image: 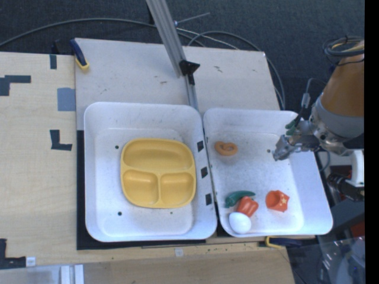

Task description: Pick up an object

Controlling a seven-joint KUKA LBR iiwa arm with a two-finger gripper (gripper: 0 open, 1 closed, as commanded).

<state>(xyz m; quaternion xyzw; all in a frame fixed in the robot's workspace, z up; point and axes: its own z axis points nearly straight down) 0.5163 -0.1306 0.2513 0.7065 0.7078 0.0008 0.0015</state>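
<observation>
Nothing is lifted yet: the gripper hangs over the right bin near the bench's right edge, its grip state impossible to tell, while the orange block lies untouched.

Tray in left bin; 4 toys in right bin.

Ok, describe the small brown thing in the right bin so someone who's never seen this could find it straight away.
Start at the right-hand white bin, the one without the yellow tray. Look to its upper left, close to the wall the two bins share. There lies a small brown pretzel-like piece, alone, well apart from the green, red, orange and white items clustered along the near edge.
</observation>
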